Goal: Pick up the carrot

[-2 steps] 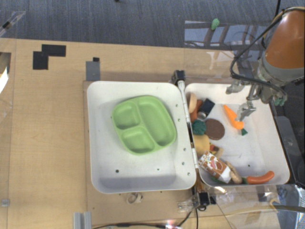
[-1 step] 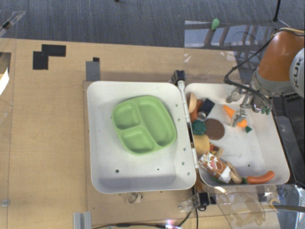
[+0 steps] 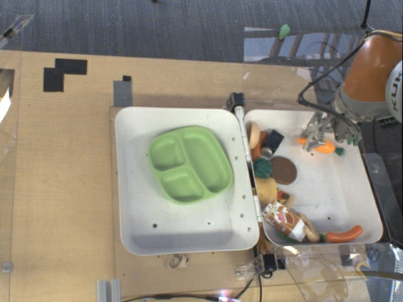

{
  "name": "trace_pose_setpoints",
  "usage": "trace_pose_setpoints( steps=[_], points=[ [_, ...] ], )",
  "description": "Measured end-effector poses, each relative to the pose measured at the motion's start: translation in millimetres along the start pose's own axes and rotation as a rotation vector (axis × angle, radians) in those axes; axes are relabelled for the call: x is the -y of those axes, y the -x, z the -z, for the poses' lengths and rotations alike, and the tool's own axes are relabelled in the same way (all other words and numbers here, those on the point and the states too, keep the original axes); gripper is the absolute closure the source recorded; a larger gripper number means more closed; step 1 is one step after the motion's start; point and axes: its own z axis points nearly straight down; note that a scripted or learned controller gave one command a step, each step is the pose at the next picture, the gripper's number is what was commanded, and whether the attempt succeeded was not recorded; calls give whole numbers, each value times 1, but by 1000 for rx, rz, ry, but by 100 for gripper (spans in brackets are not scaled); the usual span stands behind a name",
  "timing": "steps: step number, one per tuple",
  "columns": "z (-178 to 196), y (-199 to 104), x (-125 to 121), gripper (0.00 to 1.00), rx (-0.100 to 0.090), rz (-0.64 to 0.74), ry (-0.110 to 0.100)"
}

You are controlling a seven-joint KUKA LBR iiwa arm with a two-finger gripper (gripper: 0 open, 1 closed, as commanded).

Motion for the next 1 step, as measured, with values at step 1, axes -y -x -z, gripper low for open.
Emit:
trace_pose_setpoints(
  steps=[1],
  points=[
    [-1,-2,0,0,-8,1,0]
  ],
)
